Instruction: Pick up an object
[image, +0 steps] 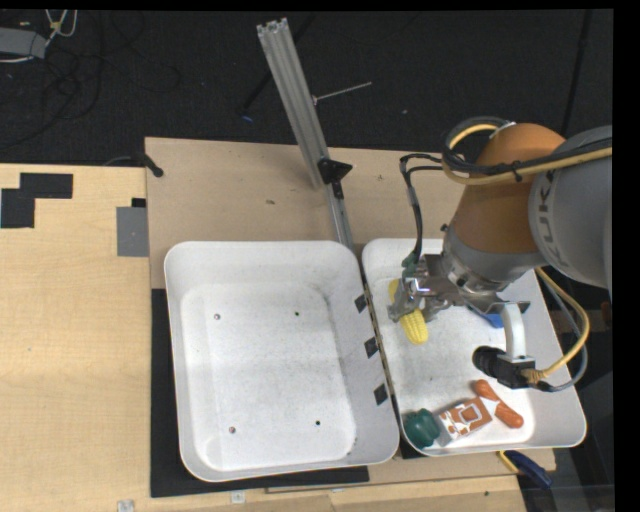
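Logging largest first from my remote console: left bin (270, 360), well left of the jaws. Right bin (560, 425), beneath the jaws. Arm (520, 215), reaching in from the right. Gripper (410, 298), low over the right bin's left side; I cannot tell how far the jaws are open or whether they hold anything. Orange-and-white item (470, 415), below the jaws. Yellow corn cob (416, 326), just under the jaws. Green piece (423, 428), further below.

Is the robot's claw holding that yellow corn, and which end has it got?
Cannot tell. The gripper sits right at the top end of the yellow corn in the right bin, but an actual hold is not clear.
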